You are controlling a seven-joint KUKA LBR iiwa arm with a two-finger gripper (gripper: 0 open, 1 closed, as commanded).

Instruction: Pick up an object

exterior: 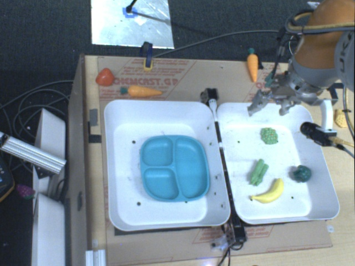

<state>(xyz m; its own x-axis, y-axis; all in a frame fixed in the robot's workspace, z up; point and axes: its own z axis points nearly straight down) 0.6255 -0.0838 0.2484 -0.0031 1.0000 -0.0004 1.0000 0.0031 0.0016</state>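
The gripper [273, 105] hangs over the far edge of the right bin [319, 204], fingers spread and holding nothing, likely poised to drop onto a toy: broccoli [269, 136] lies nearest, beans [258, 172], banana [268, 192] and a dark ball [302, 173] beyond

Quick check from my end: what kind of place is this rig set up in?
Probably a robot lab's grasping test bench, not a kitchen: two white bins on a board, toy food such as a banana, and loose cables on dark floor.
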